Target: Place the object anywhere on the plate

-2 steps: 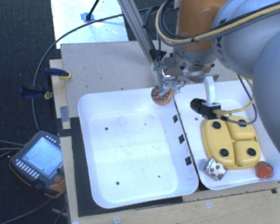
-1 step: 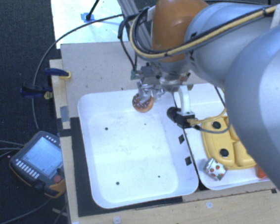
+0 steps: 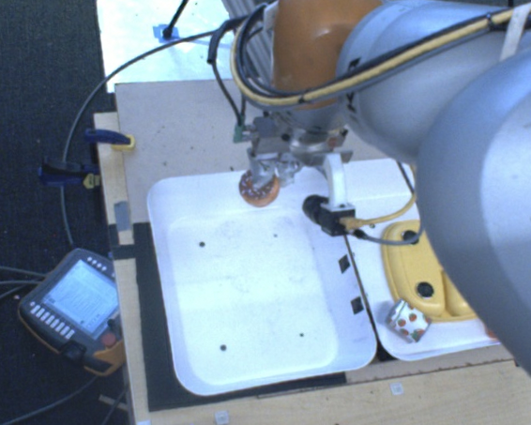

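A small round brown object point(image 3: 261, 194), like a biscuit with a pale speckled face, hangs at the far rim of the left bin point(image 3: 246, 294). My gripper point(image 3: 263, 176) comes down on it from above, and its fingers are shut on the object's upper edge. The yellow plate point(image 3: 411, 272) lies in the right bin point(image 3: 440, 347), well to the right of the gripper and nearer the camera. The grey arm covers most of the plate.
A small white cube with red and green marks point(image 3: 407, 320) rests in the right bin by the plate's near corner. A black cable fitting point(image 3: 327, 214) hangs off the wrist over the divide between the bins. A teach pendant point(image 3: 72, 303) lies left of the bench.
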Controlling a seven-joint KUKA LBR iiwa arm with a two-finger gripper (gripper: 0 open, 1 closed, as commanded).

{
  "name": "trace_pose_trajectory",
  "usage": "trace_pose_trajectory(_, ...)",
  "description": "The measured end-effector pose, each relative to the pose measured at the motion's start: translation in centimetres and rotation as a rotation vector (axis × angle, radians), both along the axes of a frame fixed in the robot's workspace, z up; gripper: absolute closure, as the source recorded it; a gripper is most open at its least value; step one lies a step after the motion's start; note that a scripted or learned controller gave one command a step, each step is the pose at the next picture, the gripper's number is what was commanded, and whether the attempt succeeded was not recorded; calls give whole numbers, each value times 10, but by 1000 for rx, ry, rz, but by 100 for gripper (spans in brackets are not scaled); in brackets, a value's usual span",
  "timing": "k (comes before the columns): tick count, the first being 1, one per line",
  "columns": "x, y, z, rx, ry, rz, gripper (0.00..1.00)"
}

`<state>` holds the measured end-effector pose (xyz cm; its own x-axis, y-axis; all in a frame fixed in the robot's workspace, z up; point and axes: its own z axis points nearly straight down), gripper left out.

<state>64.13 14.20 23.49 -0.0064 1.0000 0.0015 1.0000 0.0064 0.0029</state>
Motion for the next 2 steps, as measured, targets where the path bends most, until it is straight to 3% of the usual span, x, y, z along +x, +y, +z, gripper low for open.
trace_pose_trajectory(1, -4, 7, -2, -1, 2, -1, 100)
trace_pose_trajectory(2, -4, 7, -2, -1, 1, -1, 0)
